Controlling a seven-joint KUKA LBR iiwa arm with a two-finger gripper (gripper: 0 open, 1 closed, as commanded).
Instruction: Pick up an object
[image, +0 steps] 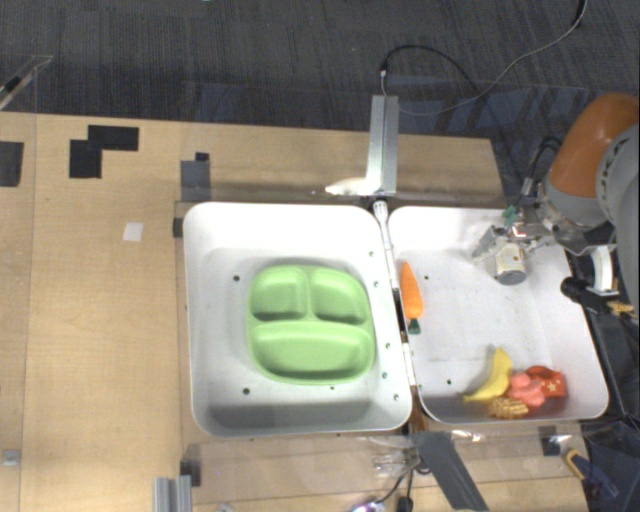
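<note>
In the right bin (560, 310) an orange carrot (410, 293) with a green tip lies along the left wall. A yellow banana (489, 376), a red lumpy toy (540, 386) and a small tan piece (508, 407) huddle in the near right corner. My gripper (509, 258) hangs over the far right part of this bin, well apart from all of them, with nothing seen in it.
The left bin (210, 300) holds a green divided plate (310, 322). A metal post (384, 145) rises behind the wall between the two bins. The arm (600, 170) and its cables crowd the right bin's far right edge.
</note>
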